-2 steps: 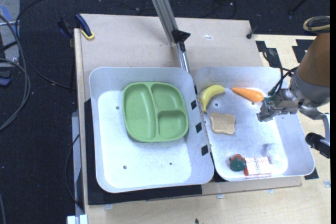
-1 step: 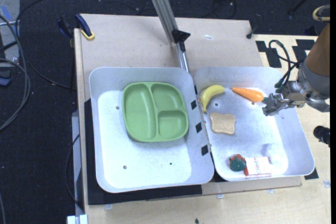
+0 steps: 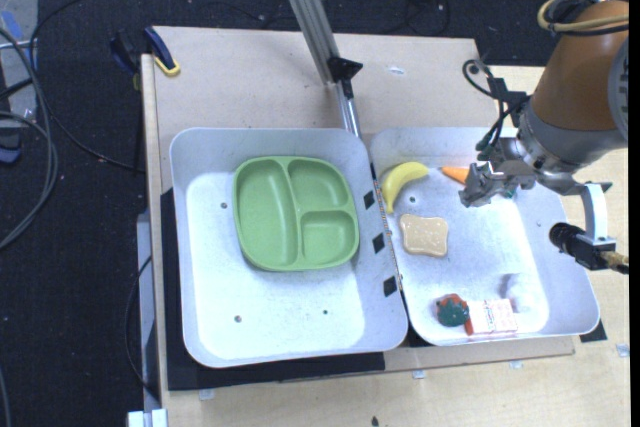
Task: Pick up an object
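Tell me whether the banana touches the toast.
Apart. The camera view shows bare white bin floor between the banana and the toast.

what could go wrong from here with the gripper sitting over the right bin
The gripper hangs close to the orange carrot-shaped piece and the yellow toy banana, so a descent may nudge one aside instead of gripping it. The carrot piece lies near the white right bin's rim, leaving little room beside it. The flat tan toast slice sits low on the floor and could be hard to pinch.
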